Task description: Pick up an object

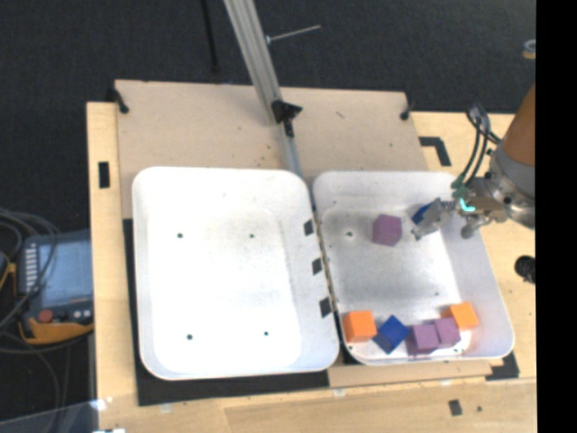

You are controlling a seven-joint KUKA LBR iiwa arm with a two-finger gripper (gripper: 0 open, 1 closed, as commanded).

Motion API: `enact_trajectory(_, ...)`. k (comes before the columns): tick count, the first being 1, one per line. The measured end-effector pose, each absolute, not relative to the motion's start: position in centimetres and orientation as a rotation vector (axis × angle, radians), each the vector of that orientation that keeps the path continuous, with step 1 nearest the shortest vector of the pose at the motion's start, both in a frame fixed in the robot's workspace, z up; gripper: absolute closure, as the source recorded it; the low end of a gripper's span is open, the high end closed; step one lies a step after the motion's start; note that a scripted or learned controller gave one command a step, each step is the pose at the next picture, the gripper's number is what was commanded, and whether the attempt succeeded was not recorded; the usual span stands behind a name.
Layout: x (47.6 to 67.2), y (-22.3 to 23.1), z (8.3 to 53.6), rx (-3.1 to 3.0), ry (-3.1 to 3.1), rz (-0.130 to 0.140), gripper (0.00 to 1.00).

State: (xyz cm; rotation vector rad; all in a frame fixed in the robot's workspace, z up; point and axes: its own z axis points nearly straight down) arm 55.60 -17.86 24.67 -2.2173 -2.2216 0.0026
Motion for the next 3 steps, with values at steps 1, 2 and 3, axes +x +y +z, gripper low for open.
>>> enact_trajectory(1, 55.7, -17.8, 24.9, -2.220, -2.224, -0.001, 0.00)
enact_trajectory(2, 54.7, -18.2, 20.1, -2.221, -2.219, 0.005, 0.00)
enact_trajectory(3, 53.9, -18.8, 14.2, -2.221, -2.218, 0.006, 0.00)
